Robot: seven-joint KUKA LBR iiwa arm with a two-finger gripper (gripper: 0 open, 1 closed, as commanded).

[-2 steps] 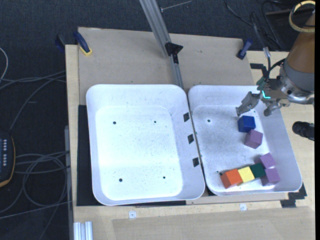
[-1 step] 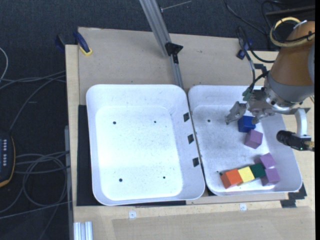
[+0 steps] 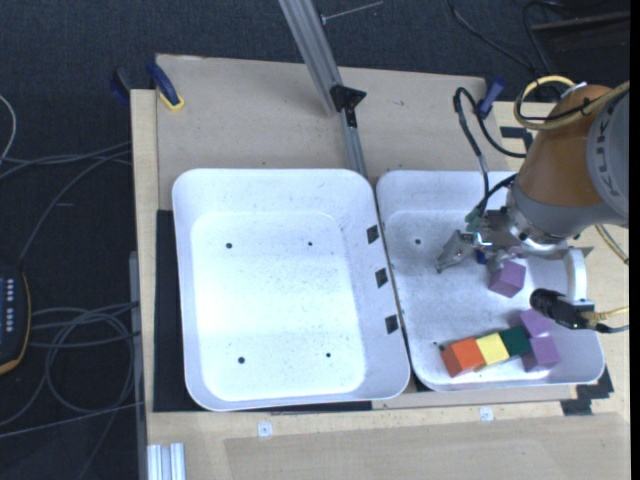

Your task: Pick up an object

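While my grey two-finger gripper point(image 3: 452, 252) hangs over the right shallow white bin point(image 3: 420, 353) with its fingers spread and nothing between them, I see a small purple block point(image 3: 507, 277) just beside it. Near the front wall of that bin lies a row of orange, yellow and green blocks point(image 3: 487, 351), touching a second purple block point(image 3: 541, 337); the left white bin point(image 3: 200, 203) is beside.
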